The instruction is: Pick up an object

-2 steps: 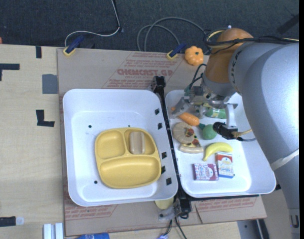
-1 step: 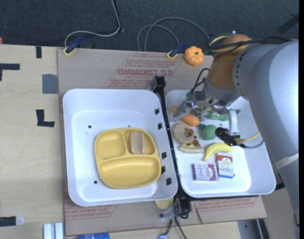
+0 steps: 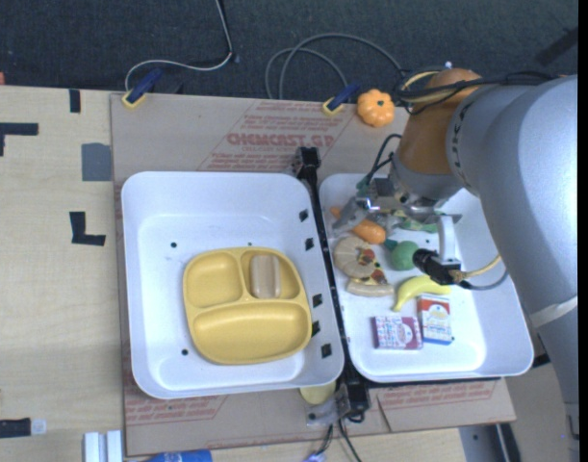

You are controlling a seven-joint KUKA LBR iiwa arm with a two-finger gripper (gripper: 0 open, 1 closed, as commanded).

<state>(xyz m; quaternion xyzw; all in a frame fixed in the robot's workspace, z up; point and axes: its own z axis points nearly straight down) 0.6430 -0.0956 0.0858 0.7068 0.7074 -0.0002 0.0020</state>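
Camera view, what's the gripper (image 3: 372,207) doing?
— It's low over the right bin (image 3: 500,340), by an orange piece (image 3: 370,230) and a green one (image 3: 402,253).
— Open or closed?
— Can't tell; the wrist hides it. A banana (image 3: 416,290) lies nearby, apart.

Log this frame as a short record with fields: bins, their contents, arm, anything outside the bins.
left bin: holds a yellow divided tray; a tan oblong piece lies in the tray's upper right compartment
right bin: holds a banana, a green item, an orange item, a round flat slice, two small cartons
arm: reaches in from the right, over the right bin's far end
gripper: low among the toys near the orange item
outside bins: a small pumpkin on the board behind the right bin
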